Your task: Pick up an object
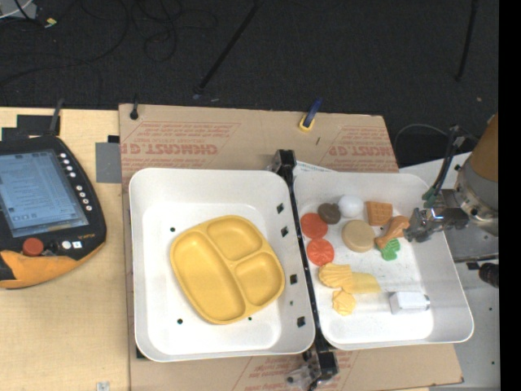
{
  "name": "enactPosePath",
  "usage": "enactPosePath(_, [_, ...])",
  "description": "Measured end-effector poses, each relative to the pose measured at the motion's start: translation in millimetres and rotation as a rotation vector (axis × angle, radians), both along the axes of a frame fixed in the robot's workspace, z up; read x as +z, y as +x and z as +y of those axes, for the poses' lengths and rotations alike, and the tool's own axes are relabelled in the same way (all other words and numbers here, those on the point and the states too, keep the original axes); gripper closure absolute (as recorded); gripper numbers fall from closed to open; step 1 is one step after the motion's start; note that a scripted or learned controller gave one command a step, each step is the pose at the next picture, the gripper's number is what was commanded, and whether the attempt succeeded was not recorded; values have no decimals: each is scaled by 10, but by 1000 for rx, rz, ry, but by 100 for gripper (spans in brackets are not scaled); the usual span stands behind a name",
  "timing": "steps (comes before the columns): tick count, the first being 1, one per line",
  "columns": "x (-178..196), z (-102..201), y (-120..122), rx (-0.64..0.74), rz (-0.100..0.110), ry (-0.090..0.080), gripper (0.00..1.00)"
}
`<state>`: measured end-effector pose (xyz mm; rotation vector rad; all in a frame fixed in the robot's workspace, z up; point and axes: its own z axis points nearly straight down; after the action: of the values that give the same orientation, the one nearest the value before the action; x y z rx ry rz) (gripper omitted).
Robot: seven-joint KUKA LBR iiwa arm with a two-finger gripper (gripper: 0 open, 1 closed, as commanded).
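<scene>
The right bin [444, 332] holds several toy foods. Among them are a red disc [313, 224], a brown ball [329, 213], a white ball [351, 206], an orange square cracker [378, 213] and a tan round piece [357, 235]. There is also an orange carrot-like piece [394, 227] with a green end [390, 251], a ridged red slice [320, 252], yellow chips [348, 279] and a white block [408, 301]. My gripper [420, 223] is low over the bin's right side, right beside the carrot-like piece. Nothing visibly sits in it.
The left bin [155, 210] contains a yellow divided plate [228, 265]. A black divider [297, 251] runs between the two bins. A teach pendant [45, 210] lies on the bench at far left. The arm [480, 177] enters from the right edge, with cables nearby.
</scene>
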<state>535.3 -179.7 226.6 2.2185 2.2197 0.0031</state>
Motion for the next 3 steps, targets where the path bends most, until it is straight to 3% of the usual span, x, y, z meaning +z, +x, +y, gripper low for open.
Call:
enactPosePath(1, [6,-5,-1,0,5,2,100])
enactPosePath(3, [-26,825,476,3,4,3,100])
